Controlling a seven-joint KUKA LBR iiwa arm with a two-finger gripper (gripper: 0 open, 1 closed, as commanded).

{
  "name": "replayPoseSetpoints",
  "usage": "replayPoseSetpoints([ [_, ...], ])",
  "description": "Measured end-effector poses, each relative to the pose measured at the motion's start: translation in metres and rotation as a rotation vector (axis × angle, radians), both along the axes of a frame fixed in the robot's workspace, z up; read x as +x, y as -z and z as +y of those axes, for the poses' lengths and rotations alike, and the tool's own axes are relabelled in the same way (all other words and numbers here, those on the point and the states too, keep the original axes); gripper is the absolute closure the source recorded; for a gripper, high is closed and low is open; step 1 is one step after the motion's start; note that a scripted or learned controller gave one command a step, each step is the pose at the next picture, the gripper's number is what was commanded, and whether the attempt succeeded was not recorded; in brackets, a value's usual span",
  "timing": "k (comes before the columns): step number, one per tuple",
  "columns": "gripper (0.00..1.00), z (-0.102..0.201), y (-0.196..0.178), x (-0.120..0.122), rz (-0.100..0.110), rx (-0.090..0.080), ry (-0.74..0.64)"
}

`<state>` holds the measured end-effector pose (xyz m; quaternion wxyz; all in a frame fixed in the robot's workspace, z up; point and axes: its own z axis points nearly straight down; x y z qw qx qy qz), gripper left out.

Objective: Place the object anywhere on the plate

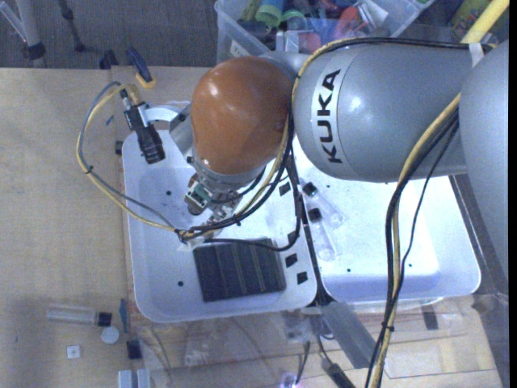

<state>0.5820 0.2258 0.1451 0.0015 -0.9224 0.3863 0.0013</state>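
Looking down on the worktop through the fixed camera, I saw the grey arm reaching in from the right, its orange band hanging over the left bin. The gripper sat low beneath that band, close above the bin floor and wrapped in cables, and I could not tell how the jaws stood or whether anything lay between them. A dark ribbed rectangle lay flat at the near end of the left bin; I judged this might be the plate. I could not pick out the object to be placed. The right bin sat alongside. I judged the placing not yet shown as done.
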Motion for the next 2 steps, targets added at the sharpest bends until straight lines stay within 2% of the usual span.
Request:
replayPoseSetpoints([
  [1, 1.00, 0.001, -0.028, 0.026, -0.005, 0.003, -0.403],
  [2, 1.00, 0.000, -0.132, -0.008, -0.004, 0.002, -0.591],
])
